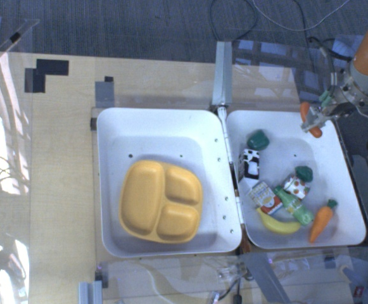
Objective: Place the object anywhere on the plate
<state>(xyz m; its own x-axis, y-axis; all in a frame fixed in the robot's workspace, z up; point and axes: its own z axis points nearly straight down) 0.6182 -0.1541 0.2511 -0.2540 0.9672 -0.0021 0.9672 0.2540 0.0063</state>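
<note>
A yellow plate (pixel 160 200) with three sections lies in the left bin (pixel 111 170). My gripper (pixel 313 120) hangs over the far right corner of the right bin (pixel 345 170). It is shut on a small orange object (pixel 306 112), whose ends stick out on both sides of the fingers. The object is lifted clear of the bin floor, far to the right of the plate.
The right bin holds a dark green item (pixel 257 139), a black-and-white carton (pixel 251 163), a second green piece (pixel 304 173), a small box (pixel 294 185), a packet (pixel 264 195), a banana (pixel 279 224), a green bottle (pixel 296 208) and a carrot (pixel 321 221). A metal divider (pixel 222 81) separates the bins.
</note>
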